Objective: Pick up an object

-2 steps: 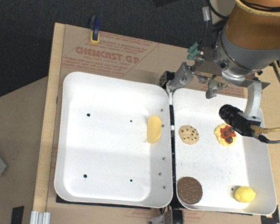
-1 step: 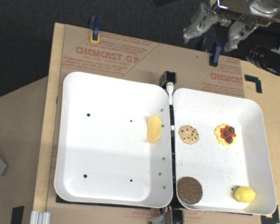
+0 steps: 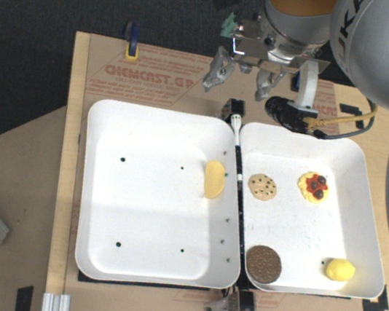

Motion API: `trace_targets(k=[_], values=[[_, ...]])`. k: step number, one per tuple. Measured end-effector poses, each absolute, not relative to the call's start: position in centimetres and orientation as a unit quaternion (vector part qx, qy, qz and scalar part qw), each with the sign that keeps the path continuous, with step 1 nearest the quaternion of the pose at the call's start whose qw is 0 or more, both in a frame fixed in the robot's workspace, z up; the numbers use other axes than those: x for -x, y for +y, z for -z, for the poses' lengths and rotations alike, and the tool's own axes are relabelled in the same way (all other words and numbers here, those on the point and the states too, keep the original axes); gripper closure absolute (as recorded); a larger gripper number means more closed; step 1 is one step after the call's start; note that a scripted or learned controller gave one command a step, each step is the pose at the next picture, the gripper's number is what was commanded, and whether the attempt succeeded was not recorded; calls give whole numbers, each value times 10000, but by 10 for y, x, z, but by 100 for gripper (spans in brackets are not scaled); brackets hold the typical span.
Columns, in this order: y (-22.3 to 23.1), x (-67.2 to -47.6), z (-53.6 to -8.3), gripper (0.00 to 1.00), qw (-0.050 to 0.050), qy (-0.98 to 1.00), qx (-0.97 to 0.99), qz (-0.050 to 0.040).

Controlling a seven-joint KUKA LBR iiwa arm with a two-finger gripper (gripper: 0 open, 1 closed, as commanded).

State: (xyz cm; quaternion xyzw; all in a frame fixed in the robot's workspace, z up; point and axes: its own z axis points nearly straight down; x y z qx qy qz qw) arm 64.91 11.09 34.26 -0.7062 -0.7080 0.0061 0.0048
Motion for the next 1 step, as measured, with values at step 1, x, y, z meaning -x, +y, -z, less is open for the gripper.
trace_targets(k=[1], values=[[110, -650, -365, 100, -16, -7078, 7064, 15]])
